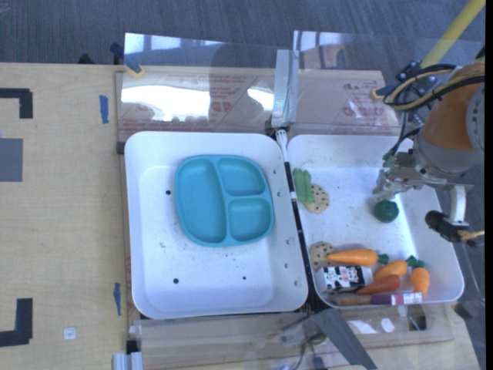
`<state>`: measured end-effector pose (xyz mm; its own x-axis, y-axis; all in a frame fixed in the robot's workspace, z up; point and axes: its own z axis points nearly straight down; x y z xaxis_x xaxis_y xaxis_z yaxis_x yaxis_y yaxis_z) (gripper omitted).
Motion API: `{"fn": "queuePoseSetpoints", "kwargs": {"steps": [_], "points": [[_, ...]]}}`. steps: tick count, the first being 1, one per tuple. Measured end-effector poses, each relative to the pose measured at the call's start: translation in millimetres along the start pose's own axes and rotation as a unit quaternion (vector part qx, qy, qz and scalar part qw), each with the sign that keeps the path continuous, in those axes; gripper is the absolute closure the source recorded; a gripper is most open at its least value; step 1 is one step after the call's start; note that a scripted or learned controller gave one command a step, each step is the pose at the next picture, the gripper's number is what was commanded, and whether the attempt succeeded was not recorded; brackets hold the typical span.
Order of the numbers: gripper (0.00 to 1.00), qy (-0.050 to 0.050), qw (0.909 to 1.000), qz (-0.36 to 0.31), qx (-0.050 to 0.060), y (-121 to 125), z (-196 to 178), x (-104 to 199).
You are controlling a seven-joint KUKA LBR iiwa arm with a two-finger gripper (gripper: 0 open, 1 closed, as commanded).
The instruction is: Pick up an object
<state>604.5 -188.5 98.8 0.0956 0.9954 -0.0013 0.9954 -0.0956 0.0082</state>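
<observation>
The arm enters from the right edge of the frame, its orange band at upper right. The end effector sits over the upper right part of the right bin. A green ball lies directly below the fingertips, touching or just beside them; whether the fingers are spread or clenched cannot be told, and the ball does not visibly sit between them.

Right bin contents:
- Green pod-shaped item against the left wall, with a speckled cookie touching its right side.
- Second cookie at lower left of the bin.
- Carrot lying flat just right of that cookie, leaf end toward the right.
- Small black-and-white box below the carrot; its printing is too small to read.
- Two more orange carrot-like pieces and in the lower right corner, a red item between them and the box.
- Marker-like stick along the bottom wall.

The left bin at frame centre holds a blue three-compartment plate in its upper half.

The worktop at left carries black corner marks and blue tape strips. Clear panels stand behind both bins; the red lettering behind them is faint and illegible.
</observation>
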Motion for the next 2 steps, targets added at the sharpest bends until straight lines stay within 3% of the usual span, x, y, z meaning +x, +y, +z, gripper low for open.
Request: {"fn": "queuePoseSetpoints", "kwargs": {"steps": [1,2], "points": [[1.0,0.001,1.0,0.0,0.003,10.3,3.0,38.7],[0.0,0.0,1.0,0.001,0.003,10.1,2.7,37.1]]}}
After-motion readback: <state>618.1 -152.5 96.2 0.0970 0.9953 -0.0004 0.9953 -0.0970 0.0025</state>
